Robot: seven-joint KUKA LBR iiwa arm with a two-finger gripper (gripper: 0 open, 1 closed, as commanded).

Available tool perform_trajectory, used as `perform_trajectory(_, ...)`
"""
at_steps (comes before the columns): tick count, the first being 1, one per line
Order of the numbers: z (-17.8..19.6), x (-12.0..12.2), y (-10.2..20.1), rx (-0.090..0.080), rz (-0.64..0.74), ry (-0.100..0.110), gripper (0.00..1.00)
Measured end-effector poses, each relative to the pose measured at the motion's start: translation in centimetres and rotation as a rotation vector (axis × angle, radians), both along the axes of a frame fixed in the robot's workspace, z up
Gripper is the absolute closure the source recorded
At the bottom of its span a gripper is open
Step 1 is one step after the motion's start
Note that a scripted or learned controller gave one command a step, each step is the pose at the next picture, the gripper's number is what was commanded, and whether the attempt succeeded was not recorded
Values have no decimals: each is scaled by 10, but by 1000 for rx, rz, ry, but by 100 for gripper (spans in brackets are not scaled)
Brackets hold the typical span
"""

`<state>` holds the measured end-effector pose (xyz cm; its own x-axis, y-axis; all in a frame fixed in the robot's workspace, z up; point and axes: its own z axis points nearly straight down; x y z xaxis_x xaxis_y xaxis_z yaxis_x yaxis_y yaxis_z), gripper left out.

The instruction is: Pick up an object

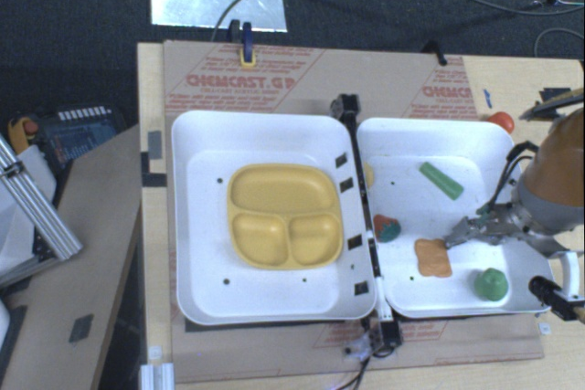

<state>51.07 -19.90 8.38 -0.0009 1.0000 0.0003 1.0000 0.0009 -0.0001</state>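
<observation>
We see two white bins side by side — the left bin [196, 224] holds a yellow divided tray [281, 215]. In the right bin [402, 142] lie a green stick [441, 180], an orange slab [432, 258], a green ball [491, 284] and a small red-and-teal piece [387, 227]. The gripper [457, 236] sits low — just beside the slab.

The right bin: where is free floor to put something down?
In the right bin, bare floor lies at its back left, between the green stick and the divider. The front is crowded: orange piece, green ball, gripper.
</observation>
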Motion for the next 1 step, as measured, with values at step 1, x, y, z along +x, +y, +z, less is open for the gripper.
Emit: perform_trajectory(1, 12, 1, 0, -1, 0, -3, 100)
